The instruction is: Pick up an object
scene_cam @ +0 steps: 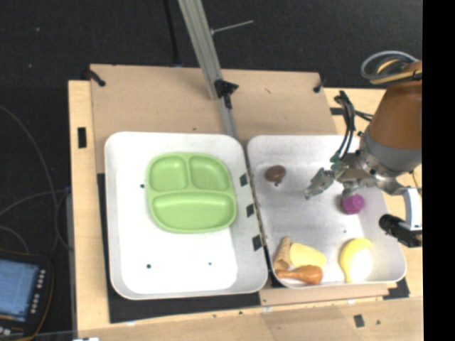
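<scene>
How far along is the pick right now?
Nothing looks picked yet. The claw sits low in the right white bin, with the small purple ball beside it on the bin floor. In hand: the approach. Left: grasp and lift. The brown round object, yellow lemon-shaped object and orange carrot-like piece lie untouched; the green divided plate rests in the left bin.
</scene>
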`<move>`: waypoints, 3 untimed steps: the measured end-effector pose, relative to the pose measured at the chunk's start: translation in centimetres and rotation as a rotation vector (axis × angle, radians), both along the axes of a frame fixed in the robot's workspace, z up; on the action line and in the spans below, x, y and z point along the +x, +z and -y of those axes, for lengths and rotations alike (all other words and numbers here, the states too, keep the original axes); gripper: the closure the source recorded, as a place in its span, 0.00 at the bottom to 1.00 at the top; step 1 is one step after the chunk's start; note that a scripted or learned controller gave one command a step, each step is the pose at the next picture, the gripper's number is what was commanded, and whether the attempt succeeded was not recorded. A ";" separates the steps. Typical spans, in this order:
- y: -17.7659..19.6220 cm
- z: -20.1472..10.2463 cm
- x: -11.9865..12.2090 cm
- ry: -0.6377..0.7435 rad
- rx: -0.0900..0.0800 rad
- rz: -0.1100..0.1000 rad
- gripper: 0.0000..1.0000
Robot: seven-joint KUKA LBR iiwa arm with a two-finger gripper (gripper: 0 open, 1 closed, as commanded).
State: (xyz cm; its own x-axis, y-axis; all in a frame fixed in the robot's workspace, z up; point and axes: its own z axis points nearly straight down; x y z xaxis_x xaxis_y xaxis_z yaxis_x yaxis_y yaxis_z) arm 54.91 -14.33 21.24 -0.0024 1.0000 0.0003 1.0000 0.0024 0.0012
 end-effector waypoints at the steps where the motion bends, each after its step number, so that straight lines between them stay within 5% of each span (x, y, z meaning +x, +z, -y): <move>1: 0.0 0.0 0.0 -0.001 0.000 0.001 0.00; 3: -11.0 -0.8 -0.1 -0.004 -0.001 -0.005 0.00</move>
